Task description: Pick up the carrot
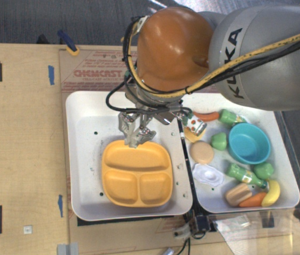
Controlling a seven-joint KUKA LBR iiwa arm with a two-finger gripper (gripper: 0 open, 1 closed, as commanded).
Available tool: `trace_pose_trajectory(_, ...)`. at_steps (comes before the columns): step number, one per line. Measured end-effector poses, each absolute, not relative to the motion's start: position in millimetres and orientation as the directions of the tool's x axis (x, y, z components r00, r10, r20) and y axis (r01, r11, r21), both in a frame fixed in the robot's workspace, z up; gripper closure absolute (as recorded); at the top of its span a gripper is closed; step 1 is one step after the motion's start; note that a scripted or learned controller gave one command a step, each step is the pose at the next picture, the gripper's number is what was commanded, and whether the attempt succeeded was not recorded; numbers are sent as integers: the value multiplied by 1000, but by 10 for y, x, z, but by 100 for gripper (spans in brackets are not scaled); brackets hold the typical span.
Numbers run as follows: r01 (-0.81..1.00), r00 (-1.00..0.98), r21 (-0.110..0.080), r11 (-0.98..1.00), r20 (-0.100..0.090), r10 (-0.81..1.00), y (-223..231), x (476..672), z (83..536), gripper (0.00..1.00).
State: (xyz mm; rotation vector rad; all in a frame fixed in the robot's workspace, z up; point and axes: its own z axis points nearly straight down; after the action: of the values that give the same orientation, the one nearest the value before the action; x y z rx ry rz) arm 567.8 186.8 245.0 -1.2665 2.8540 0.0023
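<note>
Orange-banded wrist (173,47) overhead; claw (135,132) narrow, empty, over left bin's yellow tray (137,174). Carrot (209,116) rightward, lying crosswise at right bin's far edge.

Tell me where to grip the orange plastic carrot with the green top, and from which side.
Grip the orange plastic carrot mid-body from above, across its thin width: it lies flat in the right white bin, beside a teal bowl.
</note>
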Motion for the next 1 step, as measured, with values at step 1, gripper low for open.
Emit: trace_pose_trajectory(1, -741, -671, -2, 671, -11, -741, 1861, 5662, 2414, 0)
